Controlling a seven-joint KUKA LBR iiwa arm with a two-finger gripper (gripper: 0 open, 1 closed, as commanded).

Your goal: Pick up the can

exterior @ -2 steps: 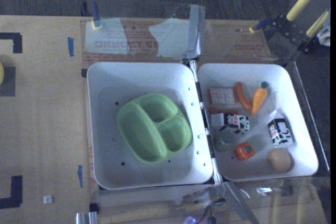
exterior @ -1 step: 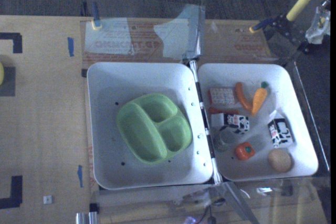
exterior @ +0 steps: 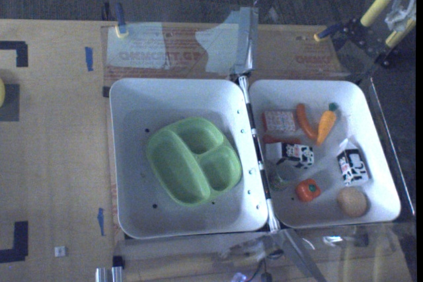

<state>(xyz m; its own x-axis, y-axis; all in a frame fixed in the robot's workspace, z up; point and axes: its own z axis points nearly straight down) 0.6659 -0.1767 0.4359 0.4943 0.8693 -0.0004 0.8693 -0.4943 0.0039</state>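
Dim, bluish, even light and a soft, grainy picture. The two white bins (exterior: 175,92) are the brightest areas, with faint shadow on their inner walls. Pale glare lies on the clear sheet (exterior: 142,46) toward 11 o'clock. Small objects look blurred.

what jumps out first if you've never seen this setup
The big green divided plate lying in the left bin grabs the eye first. Next comes the clutter of small bright things in the right bin: an orange carrot toward its far side, a red tomato near the front, and two black-and-white cow-print pieces between them.
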